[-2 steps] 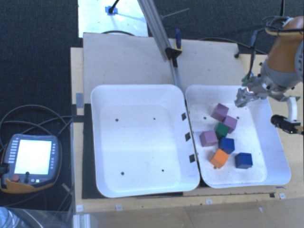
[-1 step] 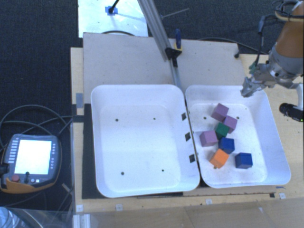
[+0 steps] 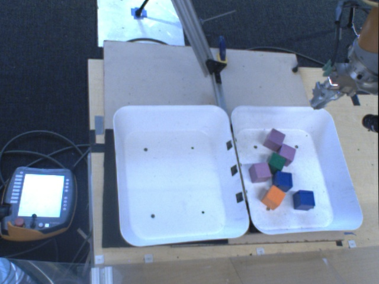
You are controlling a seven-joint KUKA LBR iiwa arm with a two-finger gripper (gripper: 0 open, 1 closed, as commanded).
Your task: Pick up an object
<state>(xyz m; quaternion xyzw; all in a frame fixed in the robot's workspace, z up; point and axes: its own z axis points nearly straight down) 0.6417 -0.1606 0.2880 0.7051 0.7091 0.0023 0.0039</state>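
The right bin [image 3: 340,158] holds several small cubes in a loose cluster: three purple cubes [image 3: 274,139], a green cube [image 3: 276,161], two blue cubes [image 3: 304,199] and an orange cube [image 3: 273,197]. My gripper [image 3: 320,97] hangs above the bin's back right corner, well away from the cubes, with nothing visible between its fingers. The grey arm with its orange band [image 3: 367,37] reaches in from the right edge.
The left bin [image 3: 172,170] sits beside the right one. A slanted metal pole [image 3: 195,31] with a clamp rises behind the bins. A teach pendant [image 3: 38,201] lies on the floor at the left.
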